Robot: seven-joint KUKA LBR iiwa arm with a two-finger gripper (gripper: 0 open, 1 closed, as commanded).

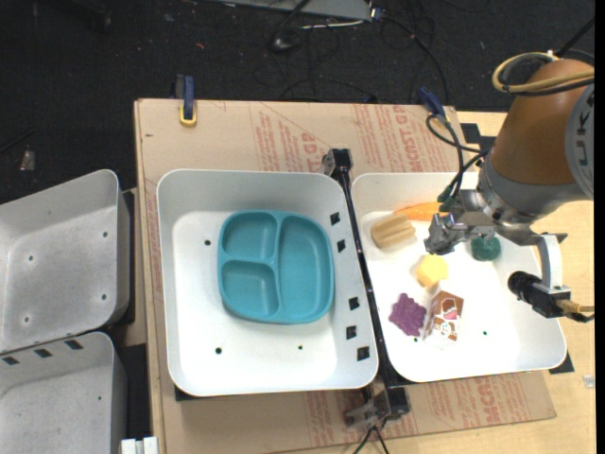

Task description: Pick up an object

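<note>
The gripper hangs low in the right bin; whether it is apart or together I cannot tell. A yellow block lies just below it, a tan piece to its left, a teal ball to its right. A purple piece lies further below. A teal plate sits in the left bin.

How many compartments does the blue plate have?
3. The plate lies in the left bin: one long compartment on its right side, two smaller on its left, one upper and one lower.
</note>
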